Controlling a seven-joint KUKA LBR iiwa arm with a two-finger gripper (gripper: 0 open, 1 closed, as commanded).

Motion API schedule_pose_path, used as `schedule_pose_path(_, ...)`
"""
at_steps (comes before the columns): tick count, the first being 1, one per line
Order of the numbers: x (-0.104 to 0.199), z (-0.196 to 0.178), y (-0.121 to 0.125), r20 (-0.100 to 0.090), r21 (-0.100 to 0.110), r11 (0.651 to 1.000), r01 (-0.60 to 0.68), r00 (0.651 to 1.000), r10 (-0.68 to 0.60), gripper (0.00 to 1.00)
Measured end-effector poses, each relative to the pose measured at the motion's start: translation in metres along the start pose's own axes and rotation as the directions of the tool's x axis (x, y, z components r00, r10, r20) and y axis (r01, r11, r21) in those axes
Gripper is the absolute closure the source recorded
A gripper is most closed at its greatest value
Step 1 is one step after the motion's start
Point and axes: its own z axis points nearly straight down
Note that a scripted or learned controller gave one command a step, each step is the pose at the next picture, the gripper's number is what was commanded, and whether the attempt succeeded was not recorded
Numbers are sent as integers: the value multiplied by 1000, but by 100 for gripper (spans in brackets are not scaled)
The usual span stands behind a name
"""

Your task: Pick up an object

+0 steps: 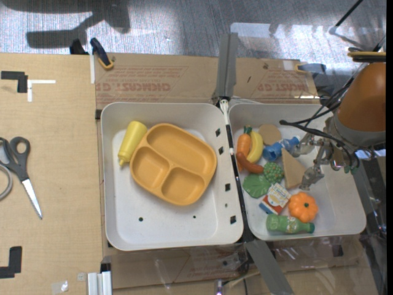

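My gripper (309, 160) hangs over the middle of the right bin (344, 223), open, one finger near a small blue piece (291, 145) and the other by the edge of a brown wedge (292, 171). Nothing sits between the fingers. To its left lie a carrot (244, 145), a banana (256, 147), a red pepper (248, 165), a blue toy (273, 151) and a tan disc (269, 133). Toward the front of the bin are green leafy pieces (255, 185), a small packet (278, 195), an orange pumpkin (303, 206) and a green bottle (288, 225).
The left bin (123, 226) holds a yellow divided plate (174, 163) and a yellow bottle (131, 141). Scissors (21, 171) lie on the bench at the far left. The arm's orange band (365, 97) is above the right bin's right side.
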Motion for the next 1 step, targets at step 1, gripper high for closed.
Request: schedule_pose_path(1, -25, 0, 71, 0, 2, 995, -102, 995, 102, 0)
